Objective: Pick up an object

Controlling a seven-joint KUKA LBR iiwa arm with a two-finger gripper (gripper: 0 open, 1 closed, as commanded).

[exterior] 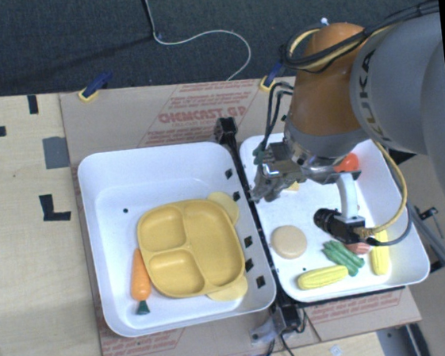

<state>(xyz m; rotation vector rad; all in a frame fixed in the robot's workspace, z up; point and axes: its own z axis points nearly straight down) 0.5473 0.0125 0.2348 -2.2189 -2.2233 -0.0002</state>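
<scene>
The left bin [127, 184] holds the yellow divided plate [190, 245], which lies flat near its middle. An orange carrot [139, 275] lies just left of the plate, touching its edge, with its dark stem end pointing toward the near rim. A paler yellow piece [224, 203] sticks out from under the plate at its upper right and lower right corners.

Right of the plate, across the wall between the bins, is the right bin [382, 211]. The gripper [271, 182] hangs over that bin's far left corner, up and to the right of the plate and close to the dividing wall. The view does not show whether it is clenched or released, and nothing can be seen in its grasp.

Every loose object right of the plate lies apart from the gripper. The nearest is a tan round disc [289, 241], level with the plate's middle. Farther right and lower lies a yellow corn cob [323, 277] on its side. A green pod-like thing [343, 254] sits just beyond the cob, and a small yellow piece [380, 260] is farthest from the plate.
</scene>
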